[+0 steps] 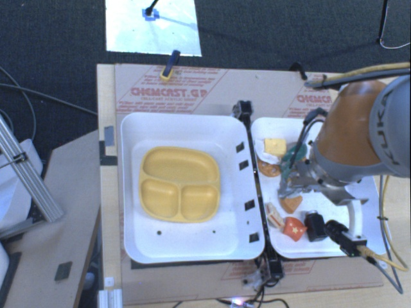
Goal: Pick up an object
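Observation:
My gripper hangs low over the right bin, near its left side. Just below the gripper's tip lies an orange wedge; whether they touch is unclear. A yellow cheese-like block rests at the bin's far left. A round brown-orange piece lies in front of that block. A red tomato-like piece and a pale sandwich-like piece sit at the near left. Something green shows beside the wrist, partly hidden by the arm.
The left bin holds a yellow divided plate. A black hinge strip with clips separates the two bins. The arm's large grey and orange body covers the right bin's far right part.

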